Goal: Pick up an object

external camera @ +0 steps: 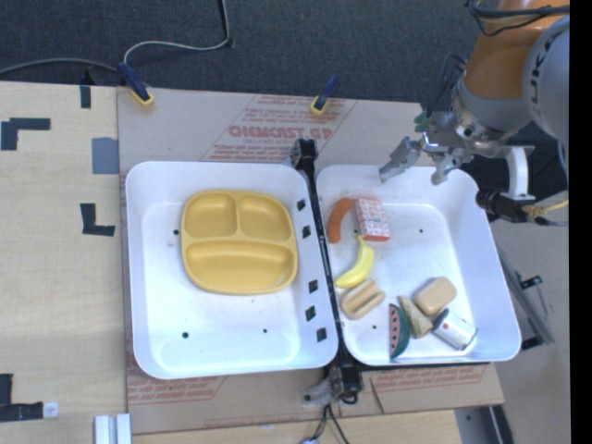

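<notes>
My gripper (pixel 418 168) hangs over the far rim of the right bin (pixel 481 248), its two fingers spread open with nothing between them. Below it in that bin lie an orange sausage (pixel 339 218) and a red-and-white box (pixel 372 219), side by side. A yellow banana (pixel 357 265) lies nearer the middle, with a tan bread roll (pixel 361 298) just in front of it. At the bin's near right are a watermelon slice (pixel 398 329), a tan block (pixel 433 297) and a white can (pixel 455 331), packed close together.
The left bin (pixel 157 331) holds a yellow divided plate (pixel 239 241). A black clip row (pixel 313 248) runs between the two bins. Cardboard lies under both bins, with yellow clamps (pixel 137 85) at its far edge and a cable trailing behind.
</notes>
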You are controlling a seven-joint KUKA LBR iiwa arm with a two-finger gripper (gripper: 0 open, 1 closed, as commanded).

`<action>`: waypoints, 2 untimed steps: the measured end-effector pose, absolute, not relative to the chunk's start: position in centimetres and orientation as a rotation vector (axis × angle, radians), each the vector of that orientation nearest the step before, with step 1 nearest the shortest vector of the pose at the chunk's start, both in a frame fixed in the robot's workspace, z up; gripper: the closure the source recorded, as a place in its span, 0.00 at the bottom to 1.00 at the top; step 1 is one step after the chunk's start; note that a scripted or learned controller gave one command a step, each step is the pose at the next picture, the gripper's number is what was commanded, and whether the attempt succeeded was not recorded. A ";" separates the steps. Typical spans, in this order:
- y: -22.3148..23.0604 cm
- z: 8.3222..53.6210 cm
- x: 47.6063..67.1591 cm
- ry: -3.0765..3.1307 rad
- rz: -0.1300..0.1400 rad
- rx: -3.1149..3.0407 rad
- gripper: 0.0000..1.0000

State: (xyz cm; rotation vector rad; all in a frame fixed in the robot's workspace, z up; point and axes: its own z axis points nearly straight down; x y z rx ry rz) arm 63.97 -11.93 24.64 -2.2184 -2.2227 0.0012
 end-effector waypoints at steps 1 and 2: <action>-13.5 9.2 65.3 -2.222 0.002 -2.219 0.00; -11.4 8.6 66.5 -2.217 0.031 -2.216 0.00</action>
